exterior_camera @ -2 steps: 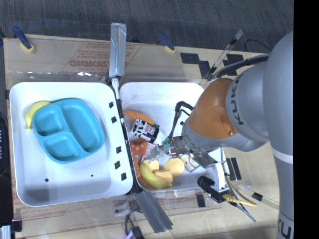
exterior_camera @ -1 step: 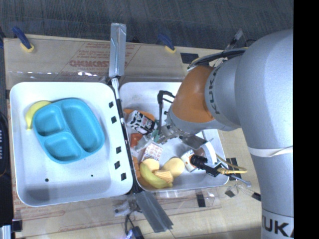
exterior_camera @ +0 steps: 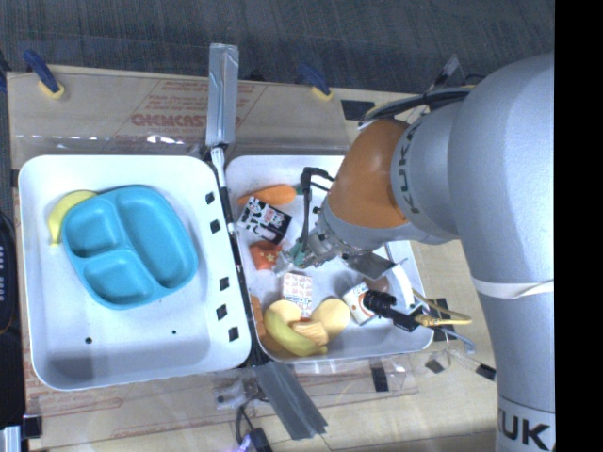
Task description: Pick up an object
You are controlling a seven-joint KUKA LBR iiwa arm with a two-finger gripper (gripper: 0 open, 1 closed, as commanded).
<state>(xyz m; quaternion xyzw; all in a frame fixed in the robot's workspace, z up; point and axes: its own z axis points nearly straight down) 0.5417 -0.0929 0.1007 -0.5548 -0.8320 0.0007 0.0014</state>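
Orange object [exterior_camera: 267,257] lies just beside hand [exterior_camera: 303,252].

Plastic, cardboard and painted metal, mostly smooth.

The two white bins [exterior_camera: 38,347] look like smooth, faintly shiny plastic. At 9 o'clock the blue divided tray [exterior_camera: 132,243] is matt plastic; the yellow piece [exterior_camera: 64,210] peeking from under it is smooth too. The bench [exterior_camera: 141,111] is covered in brown cardboard, matt, with red printing. The arm [exterior_camera: 490,177] has a satin grey painted shell, and its orange band [exterior_camera: 372,186] is glossier. At 6 o'clock the bananas [exterior_camera: 287,328] look like smooth, shiny plastic. The floor at 12 o'clock looks like dark ribbed carpet [exterior_camera: 141,8].
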